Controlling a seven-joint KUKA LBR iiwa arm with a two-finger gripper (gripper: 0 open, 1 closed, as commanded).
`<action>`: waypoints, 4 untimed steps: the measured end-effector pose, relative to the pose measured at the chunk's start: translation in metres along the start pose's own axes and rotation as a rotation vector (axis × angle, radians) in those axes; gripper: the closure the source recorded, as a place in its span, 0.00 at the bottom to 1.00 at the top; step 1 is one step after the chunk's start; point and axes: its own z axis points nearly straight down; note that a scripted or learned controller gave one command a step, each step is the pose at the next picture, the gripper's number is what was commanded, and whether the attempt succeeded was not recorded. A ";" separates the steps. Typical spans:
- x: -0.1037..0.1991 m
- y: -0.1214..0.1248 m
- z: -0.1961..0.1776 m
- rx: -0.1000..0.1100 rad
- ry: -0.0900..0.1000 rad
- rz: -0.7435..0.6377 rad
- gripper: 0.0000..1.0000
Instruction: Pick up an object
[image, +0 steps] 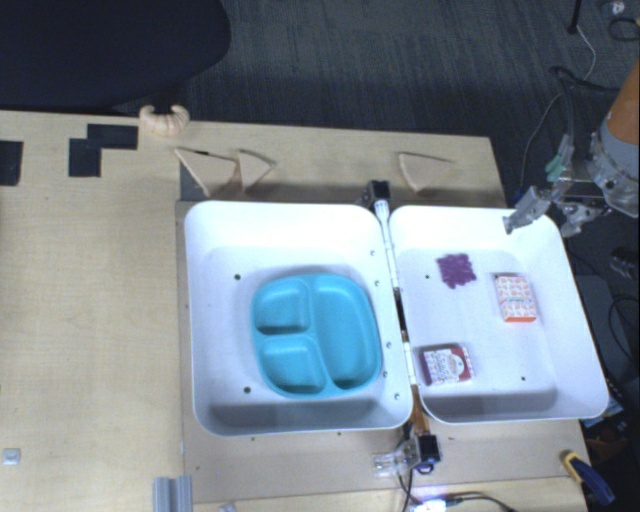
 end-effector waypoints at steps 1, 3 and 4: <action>-0.039 -0.067 0.095 0.003 0.000 0.002 0.00; -0.042 -0.068 0.166 -0.005 0.000 0.001 1.00; -0.042 -0.068 0.166 -0.004 0.000 0.000 0.00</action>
